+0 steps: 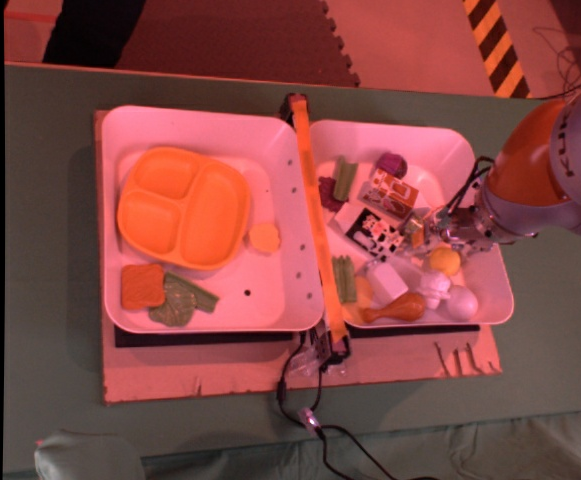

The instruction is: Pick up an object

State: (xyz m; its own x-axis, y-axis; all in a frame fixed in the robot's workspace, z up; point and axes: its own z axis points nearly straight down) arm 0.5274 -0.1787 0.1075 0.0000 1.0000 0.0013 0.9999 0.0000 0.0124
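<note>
My gripper (pixel 418 231) is low in the right bin (pixel 450 153), reaching in from the right. It hovers over the crowded middle of that bin, right beside a black-and-white patterned carton (pixel 372 233) and a small printed box (pixel 391 192). A yellow lemon (pixel 444 261) lies just below the gripper. I see nothing clearly held by it. Further toys lie close by: a white block (pixel 386 279), a brown drumstick (pixel 395 311) and two white pieces (pixel 436 287) at the near right corner.
A green stalk (pixel 344 176) and a purple piece (pixel 390 163) lie at the back of the right bin. The left bin (pixel 170 128) holds an orange divided plate (pixel 183 206), a small orange slice (pixel 264 236), an orange square (pixel 142 286) and a green leaf (pixel 180 301). An orange bar (pixel 315 218) separates the bins.
</note>
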